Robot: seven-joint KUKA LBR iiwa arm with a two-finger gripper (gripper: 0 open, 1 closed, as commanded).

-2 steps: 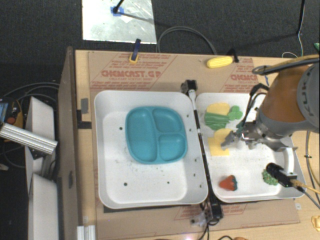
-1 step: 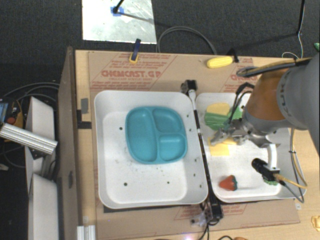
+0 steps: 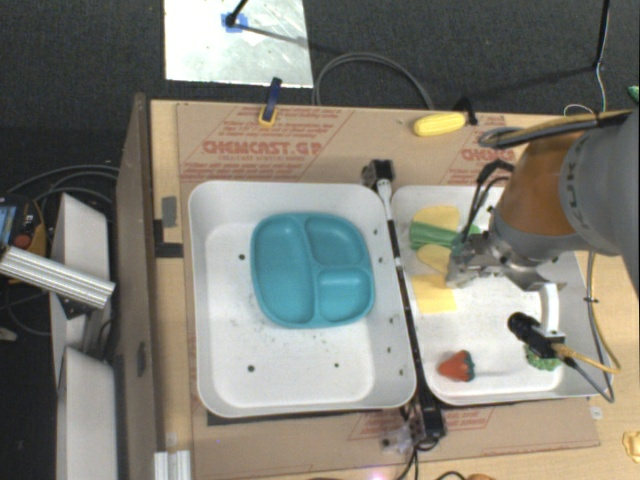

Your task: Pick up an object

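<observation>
Gripper (image 3: 462, 266) beside green piece (image 3: 432, 235) (right bin (image 3: 492, 320))

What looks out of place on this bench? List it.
A yellow piece lies on the bench behind the right bin, outside both bins. The plate sits flat in the left bin. Nothing looks spilled or broken.

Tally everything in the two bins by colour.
Blue: 1, divided plate
Yellow: 3, possibly fewer since they overlap: top piece, middle piece, square slab
Green: 2, long piece, small piece
Red: 1, strawberry
Total: 7
</observation>
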